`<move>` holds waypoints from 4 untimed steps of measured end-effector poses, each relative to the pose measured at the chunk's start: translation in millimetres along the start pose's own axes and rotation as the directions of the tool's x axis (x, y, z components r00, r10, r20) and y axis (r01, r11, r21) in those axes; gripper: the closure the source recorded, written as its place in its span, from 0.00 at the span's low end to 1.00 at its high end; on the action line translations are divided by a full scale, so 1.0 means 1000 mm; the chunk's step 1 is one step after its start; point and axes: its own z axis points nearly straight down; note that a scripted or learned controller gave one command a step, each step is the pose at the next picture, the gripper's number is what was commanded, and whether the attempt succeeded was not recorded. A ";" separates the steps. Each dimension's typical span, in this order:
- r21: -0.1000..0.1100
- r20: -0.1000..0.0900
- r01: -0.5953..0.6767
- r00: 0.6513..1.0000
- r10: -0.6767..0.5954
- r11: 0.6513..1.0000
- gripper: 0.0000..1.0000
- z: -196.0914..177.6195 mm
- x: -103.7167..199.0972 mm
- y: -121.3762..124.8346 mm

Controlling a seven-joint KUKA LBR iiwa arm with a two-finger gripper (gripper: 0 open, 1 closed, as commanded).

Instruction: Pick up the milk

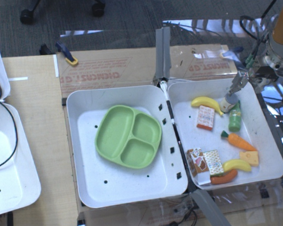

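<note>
A wooden surface (41,143) is seen carrying two shallow white bins, the left bin (81,154) occupied by a green divided plate (128,135) and the right bin (269,143) crowded with toy groceries. The grey arm (274,49) is reached in from the right, its tool (232,97) held low over the far side of the right bin, just above a green bottle (234,119) and beside a banana (205,102); whether the tool is spread or pressed together cannot be told.

The milk is judged to be the small carton (205,117) lying flat just below the banana, near the tool but not touched by it. A clean pick would be helped by the tool being shifted left over the carton, aligned across its narrower sides, and lowered squarely, so that banana and bottle are not nudged. A second boxed item (205,161) at the bin's near edge is best left alone.
</note>
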 end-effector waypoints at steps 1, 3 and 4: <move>0.000 -0.001 -0.069 0.998 0.069 0.998 0.00 0.170 0.048 -0.054; 0.000 -0.001 0.058 0.998 -0.058 0.998 1.00 0.163 0.040 -0.071; -0.002 0.001 0.522 0.853 -0.522 0.853 1.00 0.070 0.121 -0.107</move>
